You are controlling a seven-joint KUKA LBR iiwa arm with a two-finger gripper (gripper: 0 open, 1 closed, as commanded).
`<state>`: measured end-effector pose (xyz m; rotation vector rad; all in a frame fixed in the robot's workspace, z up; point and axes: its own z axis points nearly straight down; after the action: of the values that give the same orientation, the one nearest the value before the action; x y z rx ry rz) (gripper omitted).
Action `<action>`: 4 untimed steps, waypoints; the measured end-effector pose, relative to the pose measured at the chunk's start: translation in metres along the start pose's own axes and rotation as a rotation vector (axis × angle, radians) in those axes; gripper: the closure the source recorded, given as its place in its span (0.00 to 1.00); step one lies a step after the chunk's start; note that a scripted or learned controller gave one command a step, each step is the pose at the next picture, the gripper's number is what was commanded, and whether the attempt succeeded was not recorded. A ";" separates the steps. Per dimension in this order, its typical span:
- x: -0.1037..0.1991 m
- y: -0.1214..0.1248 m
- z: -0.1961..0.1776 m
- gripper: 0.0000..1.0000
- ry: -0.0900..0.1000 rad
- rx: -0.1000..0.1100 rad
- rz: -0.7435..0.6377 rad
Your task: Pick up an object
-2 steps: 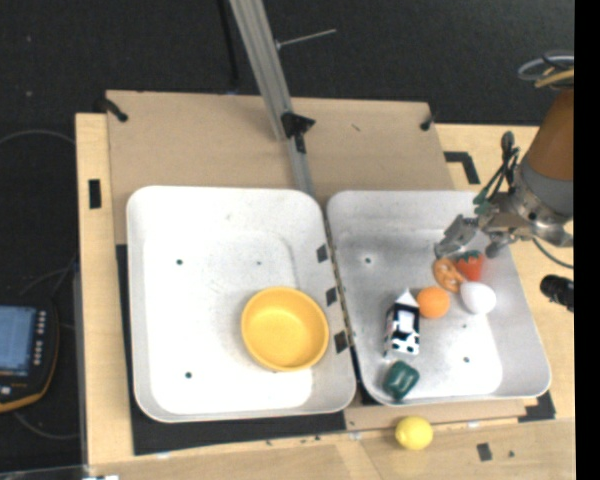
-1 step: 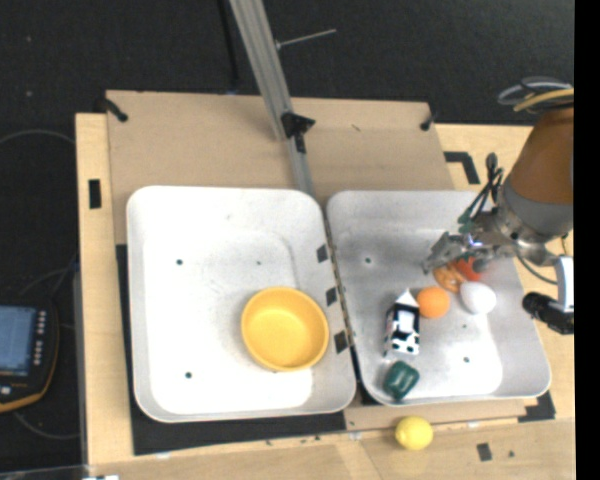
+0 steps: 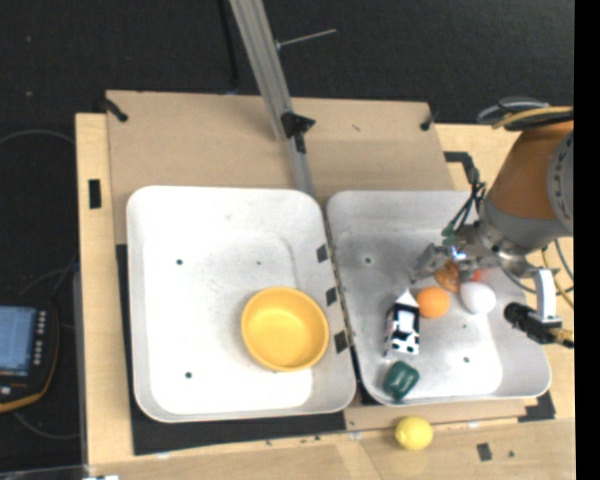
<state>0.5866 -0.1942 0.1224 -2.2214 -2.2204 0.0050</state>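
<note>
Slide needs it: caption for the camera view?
Claw low in the right bin by an orange ball; yellow bowl in the left bin.

— What sort of place is this?

— A robotics lab, or a test cell much like one. A grey arm (image 3: 525, 193) with an orange band reaches in over a bench (image 3: 370, 128) topped with plain brown board.

— What else points that way?

— Two shallow white bins (image 3: 180, 238) sit side by side on it, set out like a trial rig. A metal pole (image 3: 265, 58) rises at a slant behind them. Off to the left, on dark floor, lies a handheld control pad (image 3: 10, 353) with a lit screen, and loose cables trail nearby.
</note>
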 end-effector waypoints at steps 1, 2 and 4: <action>-0.001 0.002 -0.014 1.00 -0.001 -0.008 0.003; -0.007 0.005 -0.073 1.00 0.000 -0.005 -0.002; 0.049 -0.008 -0.116 1.00 0.001 -0.005 -0.003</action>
<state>0.5786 -0.1455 0.2383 -2.2202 -2.2253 -0.0014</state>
